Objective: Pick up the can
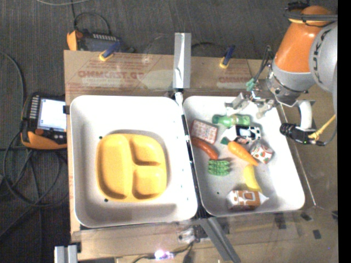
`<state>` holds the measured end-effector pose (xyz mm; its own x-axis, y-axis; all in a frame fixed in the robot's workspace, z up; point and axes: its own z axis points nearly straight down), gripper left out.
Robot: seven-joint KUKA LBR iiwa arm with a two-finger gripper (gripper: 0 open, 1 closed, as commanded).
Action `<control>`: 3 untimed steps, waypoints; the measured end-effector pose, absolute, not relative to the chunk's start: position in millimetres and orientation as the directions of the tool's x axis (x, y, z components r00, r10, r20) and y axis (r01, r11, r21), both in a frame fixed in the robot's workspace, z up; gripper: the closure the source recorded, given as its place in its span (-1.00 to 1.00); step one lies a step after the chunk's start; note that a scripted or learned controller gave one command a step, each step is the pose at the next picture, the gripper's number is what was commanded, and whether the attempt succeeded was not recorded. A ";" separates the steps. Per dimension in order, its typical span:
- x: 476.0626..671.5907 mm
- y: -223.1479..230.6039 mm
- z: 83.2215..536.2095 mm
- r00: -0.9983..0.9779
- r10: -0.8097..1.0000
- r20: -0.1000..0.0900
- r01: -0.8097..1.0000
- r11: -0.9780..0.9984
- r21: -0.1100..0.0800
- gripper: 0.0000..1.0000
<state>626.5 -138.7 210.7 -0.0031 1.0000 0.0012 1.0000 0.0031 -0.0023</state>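
Arm: grey, orange band, reaching in from the right; claw (249, 99) hangs over the far rim of the right bin (293, 193).
Claw state: cannot tell whether apart or together; nothing visibly gripped.
Can: judged to be the small red-and-white item (263, 153) lying tilted mid-bin, touching the carrot (242, 152); identification uncertain.
Neighbours: green bottle (233, 120), black-and-white carton (248, 132), banana (251, 177), brown box (244, 199), sausage (205, 147).
Left bin (79, 147): holds 1 yellow divided tray (131, 166), probably a drop-off spot.
Placement: items heaped loosely, evidently to test picking from clutter.
Writing: mirrored print on the cardboard (118, 75) covering the worktop, unreadable; labels too small.
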 end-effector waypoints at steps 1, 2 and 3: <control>599.6 -191.6 118.0 -0.004 1.000 -0.003 1.000 0.004 -0.001 -1.00; 582.7 -210.3 97.8 0.018 1.000 0.003 1.000 -0.018 0.011 -1.00; 582.9 -208.0 105.8 0.016 1.000 0.008 1.000 -0.016 0.008 1.00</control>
